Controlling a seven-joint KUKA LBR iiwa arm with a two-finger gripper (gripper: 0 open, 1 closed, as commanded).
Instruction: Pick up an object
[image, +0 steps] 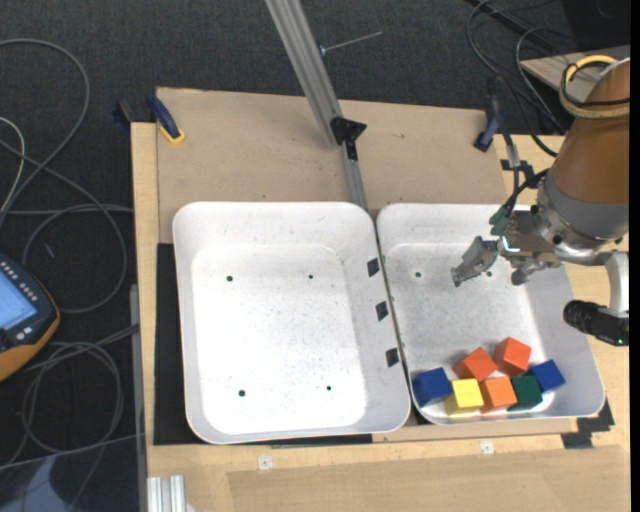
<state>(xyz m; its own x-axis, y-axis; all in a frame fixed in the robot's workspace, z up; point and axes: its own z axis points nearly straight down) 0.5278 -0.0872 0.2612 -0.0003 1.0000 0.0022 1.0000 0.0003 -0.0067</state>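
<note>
Looking down, you see the gripper (478, 262) open and holding nothing, above the cubes (487, 378) strung left-to-right along the right bin's (420, 235) near wall.

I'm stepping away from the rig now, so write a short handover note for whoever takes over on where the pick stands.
Gripper: over the upper part of the right bin, nothing between its fingers; whether they are open or shut is unclear.
Things: coloured blocks clustered at the right bin's near edge: blue block, yellow block, orange blocks, green block.
Done: nothing picked.
Left: move to the cluster, grasp one block, lift.
</note>
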